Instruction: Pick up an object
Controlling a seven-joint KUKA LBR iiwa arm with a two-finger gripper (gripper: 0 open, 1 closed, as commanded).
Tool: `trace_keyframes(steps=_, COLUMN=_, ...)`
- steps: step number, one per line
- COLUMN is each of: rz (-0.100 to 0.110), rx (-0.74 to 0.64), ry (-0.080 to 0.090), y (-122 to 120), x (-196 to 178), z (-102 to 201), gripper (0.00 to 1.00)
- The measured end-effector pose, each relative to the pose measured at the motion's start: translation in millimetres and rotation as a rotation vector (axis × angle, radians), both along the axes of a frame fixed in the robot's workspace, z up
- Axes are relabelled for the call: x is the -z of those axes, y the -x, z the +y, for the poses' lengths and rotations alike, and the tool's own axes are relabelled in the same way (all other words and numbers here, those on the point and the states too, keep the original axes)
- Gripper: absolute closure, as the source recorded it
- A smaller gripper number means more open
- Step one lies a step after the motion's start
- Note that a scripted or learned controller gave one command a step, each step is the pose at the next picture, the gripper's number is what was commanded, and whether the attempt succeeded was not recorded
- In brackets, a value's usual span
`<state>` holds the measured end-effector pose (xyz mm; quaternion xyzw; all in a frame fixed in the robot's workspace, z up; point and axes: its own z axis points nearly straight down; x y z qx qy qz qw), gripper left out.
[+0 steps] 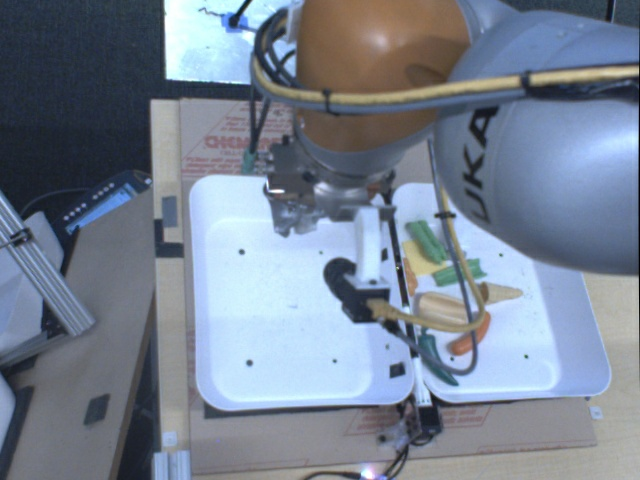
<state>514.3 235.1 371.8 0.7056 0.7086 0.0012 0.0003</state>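
Several green, yellow, orange pieces (427, 240) clutter the right bin (565, 368).

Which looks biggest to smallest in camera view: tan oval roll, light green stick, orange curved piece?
1. Tan oval roll
2. Light green stick
3. Orange curved piece, partly hidden; 2 versus 3 unsure.

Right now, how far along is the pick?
Early. Nothing looks picked: the green sticks, tan roll and orange piece all lie in the right bin. In hand: the gripper is over the far side of the left bin, away from them. Left: reach, grasp, lift.
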Motion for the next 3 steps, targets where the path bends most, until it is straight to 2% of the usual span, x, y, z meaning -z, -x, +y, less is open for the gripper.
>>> trace_keyframes(steps=1, rz=-0.005, rx=0.005, ry=0.001, y=-90.2, x=-22.6, z=-2.0, gripper=1.00)
trace_keyframes(steps=2, rz=-0.004, rx=0.004, ry=0.000, y=-134.2, x=-40.6, z=-1.0, gripper=1.00)
trace_keyframes(steps=3, rz=-0.001, rx=0.004, ry=0.001, y=-155.0, x=-32.2, z=-0.9, gripper=1.00)
